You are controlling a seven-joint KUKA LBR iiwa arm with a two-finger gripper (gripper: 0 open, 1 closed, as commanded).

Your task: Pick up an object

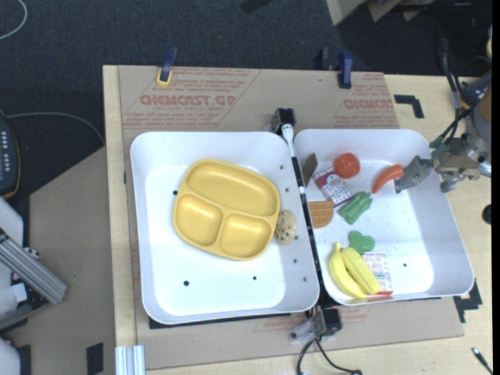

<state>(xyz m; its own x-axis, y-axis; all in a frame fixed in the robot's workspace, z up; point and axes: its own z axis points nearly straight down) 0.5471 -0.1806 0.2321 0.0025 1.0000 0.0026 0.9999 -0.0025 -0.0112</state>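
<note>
The right bin (437, 233) holds several toy foods. Among them are a red tomato (347, 165), an orange-red pepper (386, 178), a green pepper (356, 206), a red-and-white packet (334, 188) and a brown slice (320, 213). Toward the front lie a yellow banana (342, 272), a corn cob (359, 266) and a small green piece (360, 241). My gripper (412, 175) hovers at the bin's upper right, just right of the orange-red pepper, with nothing visibly held.
The left bin (156, 272) carries a yellow divided plate (226, 209), with a speckled cookie (286, 226) by its right edge. A black clamp (283, 119) sits between the bins at the back. Bare white floor lies in the right bin's front right.
</note>
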